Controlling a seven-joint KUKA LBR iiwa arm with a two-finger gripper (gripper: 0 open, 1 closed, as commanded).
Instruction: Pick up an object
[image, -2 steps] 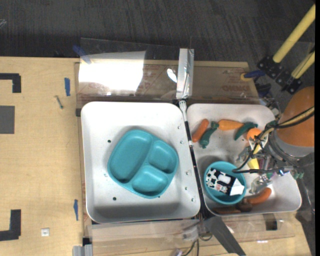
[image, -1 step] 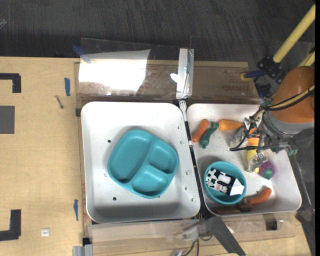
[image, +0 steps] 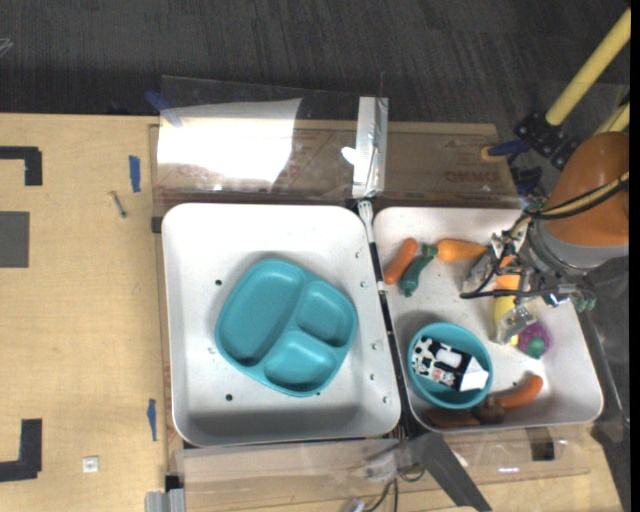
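- The left bin (image: 190, 250) is a shallow white tray with rounded corners. It holds one teal plate (image: 287, 325), smooth plastic, divided into three compartments and set at a tilt to the bin's edges.
- The right bin (image: 590, 390) is the same white tray and holds the small things.
- A teal bowl (image: 425, 385), round and smooth, sits near the front of the right bin. Inside it lies a black-and-white checked object (image: 448, 364) with a white end.
- A carrot (image: 402, 260) with a green end lies near the back left of the right bin, its long axis slanting from upper right to lower left.
- A second orange piece (image: 460, 250) lies just beside it, running roughly left to right.
- A sausage-shaped orange-brown piece (image: 518, 392) touches the bowl's front right side, lying nearly level.
- A purple and green toy (image: 533, 340) rests by the right wall.
- The gripper (image: 515, 285) hangs over the right bin above the yellow and purple toys; whether it is released or clenched I cannot tell, as cables and the wrist hide it.
- The arm (image: 595, 195) shows its orange band at the right.
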